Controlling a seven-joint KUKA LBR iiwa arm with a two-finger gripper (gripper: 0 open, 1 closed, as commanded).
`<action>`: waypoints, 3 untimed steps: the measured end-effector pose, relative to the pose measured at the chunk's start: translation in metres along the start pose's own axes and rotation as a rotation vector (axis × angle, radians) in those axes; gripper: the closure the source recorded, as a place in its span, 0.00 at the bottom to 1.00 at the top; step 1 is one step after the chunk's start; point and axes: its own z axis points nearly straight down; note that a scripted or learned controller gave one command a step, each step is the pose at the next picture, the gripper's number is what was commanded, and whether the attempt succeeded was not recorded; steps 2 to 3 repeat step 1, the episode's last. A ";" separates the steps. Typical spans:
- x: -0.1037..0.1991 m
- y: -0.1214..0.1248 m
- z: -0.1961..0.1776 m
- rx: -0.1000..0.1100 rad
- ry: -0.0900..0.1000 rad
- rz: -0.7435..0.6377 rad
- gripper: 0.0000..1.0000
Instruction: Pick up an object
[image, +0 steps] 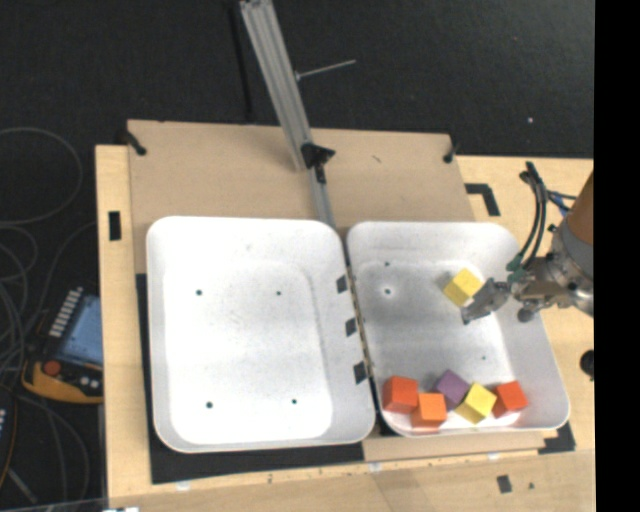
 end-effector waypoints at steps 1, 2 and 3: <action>-0.048 0.010 -0.018 0.001 -0.002 -0.003 0.00; -0.048 0.010 -0.018 0.001 -0.002 -0.003 0.00; -0.048 0.010 -0.018 0.001 -0.002 -0.003 0.00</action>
